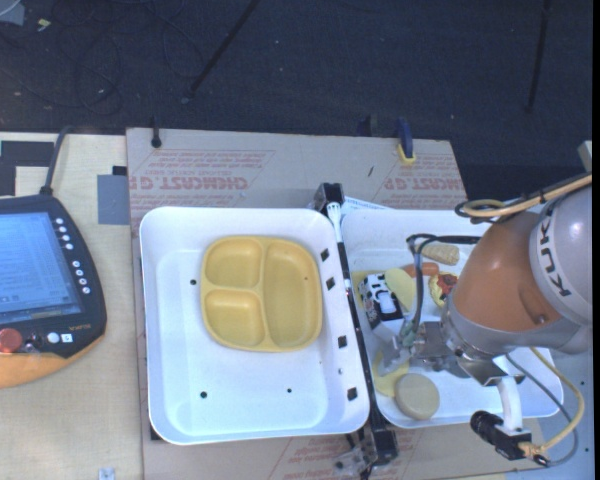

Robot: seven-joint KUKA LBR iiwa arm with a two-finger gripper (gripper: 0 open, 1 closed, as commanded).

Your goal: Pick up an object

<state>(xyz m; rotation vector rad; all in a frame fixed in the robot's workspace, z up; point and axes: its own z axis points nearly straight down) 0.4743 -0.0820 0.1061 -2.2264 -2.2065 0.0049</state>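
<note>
Arm low over the right bin (540, 408), gripper (412, 343) down among the clutter, finger state impossible to tell, tan round disc (417, 396) just below it, yellow divided plate (260, 293) in the left bin (170, 368).

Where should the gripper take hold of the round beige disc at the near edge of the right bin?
Probably across the rim of the beige disc, coming straight down. It lies flat and round, so any two opposite edges would do; the side away from the bin wall looks freer.

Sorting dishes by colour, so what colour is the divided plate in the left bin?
Pale yellow, seen in the camera view: the divided plate.
</note>
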